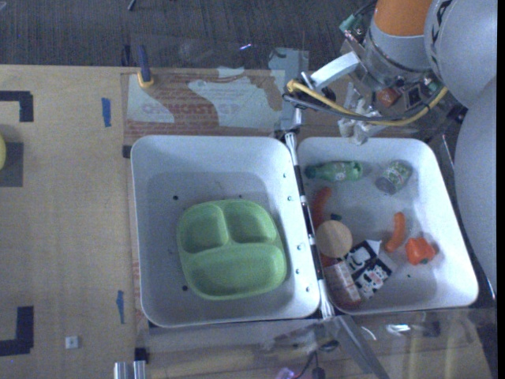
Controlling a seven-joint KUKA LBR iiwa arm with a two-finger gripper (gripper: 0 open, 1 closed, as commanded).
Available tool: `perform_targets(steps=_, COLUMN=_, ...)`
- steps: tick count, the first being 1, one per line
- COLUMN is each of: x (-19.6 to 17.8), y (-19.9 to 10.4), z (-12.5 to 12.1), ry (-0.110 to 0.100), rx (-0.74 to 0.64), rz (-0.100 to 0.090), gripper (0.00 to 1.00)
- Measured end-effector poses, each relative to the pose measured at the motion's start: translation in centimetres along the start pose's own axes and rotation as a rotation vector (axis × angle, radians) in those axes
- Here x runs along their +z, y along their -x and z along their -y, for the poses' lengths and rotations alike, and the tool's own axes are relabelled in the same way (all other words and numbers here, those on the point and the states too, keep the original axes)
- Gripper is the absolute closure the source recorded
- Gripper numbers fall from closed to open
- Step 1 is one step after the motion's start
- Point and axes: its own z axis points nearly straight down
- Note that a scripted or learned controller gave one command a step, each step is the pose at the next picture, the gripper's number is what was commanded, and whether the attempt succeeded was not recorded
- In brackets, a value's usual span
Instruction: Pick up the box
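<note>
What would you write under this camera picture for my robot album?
Gripper above the right bin, far from the box; green tray in the left bin.
</note>
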Motion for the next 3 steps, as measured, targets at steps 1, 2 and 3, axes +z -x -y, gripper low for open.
perform_targets(steps=1, x=-8.1, y=-1.9, z=1.2, ry=0.002, rx=0.301, rz=-0.005, gripper=1.00)
perform_targets(steps=2, x=-8.1, y=-0.1, z=-2.2, ry=0.002, rx=0.301, rz=-0.004, gripper=1.00)
perform_targets(steps=3, x=-8.1, y=0.6, z=-9.0, ry=0.000, rx=0.061, rz=0.001, gripper=1.00)
